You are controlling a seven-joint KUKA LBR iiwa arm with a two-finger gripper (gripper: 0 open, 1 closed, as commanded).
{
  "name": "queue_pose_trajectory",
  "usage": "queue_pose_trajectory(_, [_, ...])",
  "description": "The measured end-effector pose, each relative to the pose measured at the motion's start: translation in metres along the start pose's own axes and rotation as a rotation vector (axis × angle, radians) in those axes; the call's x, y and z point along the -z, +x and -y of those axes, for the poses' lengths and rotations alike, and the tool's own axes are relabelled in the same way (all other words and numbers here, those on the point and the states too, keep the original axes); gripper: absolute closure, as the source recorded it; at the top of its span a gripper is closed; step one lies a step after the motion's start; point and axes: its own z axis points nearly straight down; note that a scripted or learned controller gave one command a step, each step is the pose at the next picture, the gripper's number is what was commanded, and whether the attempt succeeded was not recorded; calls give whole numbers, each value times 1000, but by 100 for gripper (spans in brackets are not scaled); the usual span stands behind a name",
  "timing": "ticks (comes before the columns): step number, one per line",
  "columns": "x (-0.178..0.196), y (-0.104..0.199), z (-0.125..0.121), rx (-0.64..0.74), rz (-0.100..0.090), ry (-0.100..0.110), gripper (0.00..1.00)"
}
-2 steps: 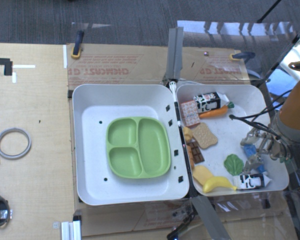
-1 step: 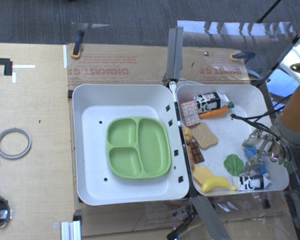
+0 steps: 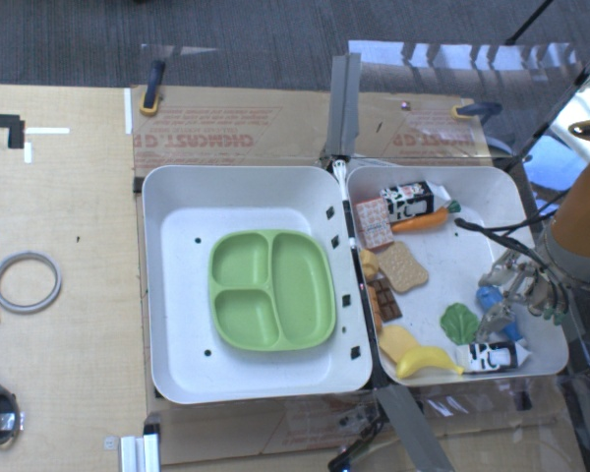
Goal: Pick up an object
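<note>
Pincer (image 3: 506, 298) hovers low in the right bin (image 3: 492, 193); I cannot tell its opening. Green leaf (image 3: 459, 321) nearby looks light, soft; I'd grip its middle.

A divided plate (image 3: 272, 290) lies in the left bin (image 3: 167, 293). In the right bin (image 3: 492, 200), carrot (image 3: 421, 222) at twelve o'clock, banana (image 3: 423, 362) at six, cracker (image 3: 403, 266) between.

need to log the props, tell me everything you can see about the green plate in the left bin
The green plate is pale green, looks like smooth plastic, and is a rounded rectangle split into three sections: two smaller ones on the left, one long one on the right. It lies flat, right side up, near the middle of the left bin.
</note>
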Motion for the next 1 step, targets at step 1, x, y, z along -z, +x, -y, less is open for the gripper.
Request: queue_pose_trajectory(1, [1, -5, -2, -76, 1, 0, 0])
